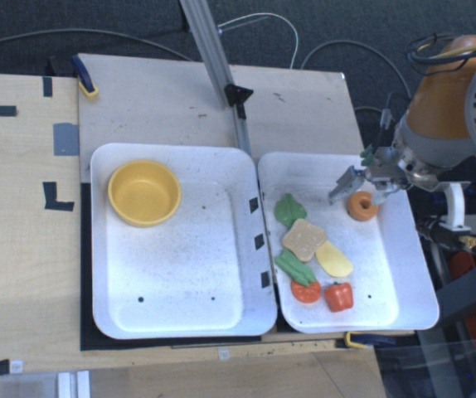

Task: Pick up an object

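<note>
1. Your nearest candidate is the small orange doughnut, a ring-shaped toy lying flat near the far right side of the right bin. It looks like light, rigid plastic with a smooth, probably slippery skin; you would do best to pinch across the ring's outer edge, or put one finger through the hole.
2. The gripper sits just beside and above the doughnut, its fingers spread apart and pointing down-left. Nothing lies between them, so you have no hold on anything.
3. Further into the same bin you have a cluster of toy food: a green leafy piece, a tan bread slice, a yellow piece, a green pod, a red tomato and a red pepper. They touch or overlap, so a clean grasp there looks harder to me.
4. The left bin holds a yellow bowl, well apart from the arm.
5. You get no brands, labels or legible writing anywhere.
</note>
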Robot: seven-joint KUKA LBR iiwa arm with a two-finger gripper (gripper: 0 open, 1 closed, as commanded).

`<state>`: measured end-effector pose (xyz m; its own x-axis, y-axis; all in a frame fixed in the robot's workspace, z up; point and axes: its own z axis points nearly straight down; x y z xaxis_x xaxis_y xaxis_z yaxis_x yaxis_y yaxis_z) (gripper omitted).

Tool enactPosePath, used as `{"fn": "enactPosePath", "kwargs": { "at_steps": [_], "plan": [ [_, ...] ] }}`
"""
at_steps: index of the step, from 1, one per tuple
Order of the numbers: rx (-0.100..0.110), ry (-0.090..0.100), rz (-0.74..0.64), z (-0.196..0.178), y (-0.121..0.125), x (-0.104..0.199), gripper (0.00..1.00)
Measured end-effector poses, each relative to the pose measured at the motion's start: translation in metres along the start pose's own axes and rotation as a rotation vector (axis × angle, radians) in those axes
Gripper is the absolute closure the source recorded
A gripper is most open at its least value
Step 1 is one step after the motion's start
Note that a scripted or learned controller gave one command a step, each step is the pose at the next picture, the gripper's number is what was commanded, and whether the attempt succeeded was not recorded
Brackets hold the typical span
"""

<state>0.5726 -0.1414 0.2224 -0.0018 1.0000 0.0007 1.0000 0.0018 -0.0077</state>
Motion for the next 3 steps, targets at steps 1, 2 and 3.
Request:
{"fn": "enactPosePath", "kwargs": {
  "at_steps": [1, 2, 3],
  "plan": [
    [0.0, 0.0, 0.001, 0.061, 0.007, 0.0, 0.0],
    [-0.001, -0.001, 0.001, 0.12, 0.011, -0.007, 0.0],
    [-0.004, 0.0, -0.001, 0.107, 0.012, -0.006, 1.0]
  ]
}}
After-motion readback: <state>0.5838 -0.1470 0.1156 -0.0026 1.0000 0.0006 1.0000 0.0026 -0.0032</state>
